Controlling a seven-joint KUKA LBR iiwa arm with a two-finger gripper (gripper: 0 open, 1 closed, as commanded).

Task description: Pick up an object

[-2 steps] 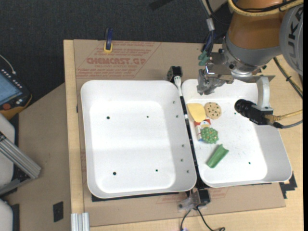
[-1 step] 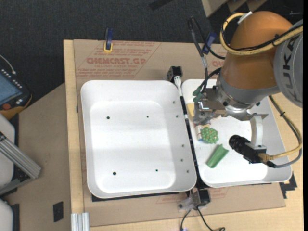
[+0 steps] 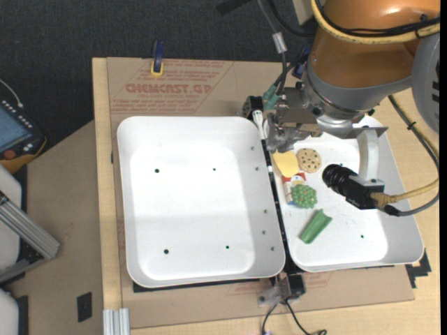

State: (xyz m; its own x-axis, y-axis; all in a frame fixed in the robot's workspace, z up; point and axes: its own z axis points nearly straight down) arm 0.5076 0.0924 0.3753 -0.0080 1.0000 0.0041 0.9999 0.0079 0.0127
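Hovering at the upper left corner of the right bin [image 3: 391, 246], the gripper [image 3: 279, 139] sits just above the yellow piece [image 3: 285, 163]; whether it is apart or together cannot be told. The cookie [image 3: 308, 160], green ball [image 3: 303, 196] and green block [image 3: 314, 226] crowd close below the yellow piece. Risks: a descent striking the bin wall, or the closing gripper nudging neighbours.

A cardboard sheet [image 3: 174, 82] with red lettering covers the desk [image 3: 77, 187] beneath the bins, and a blue-and-yellow clamp [image 3: 158, 59] grips its far edge. Dark carpet [image 3: 105, 12] lies beyond, and a screened device [image 3: 15, 131] sits at the left.
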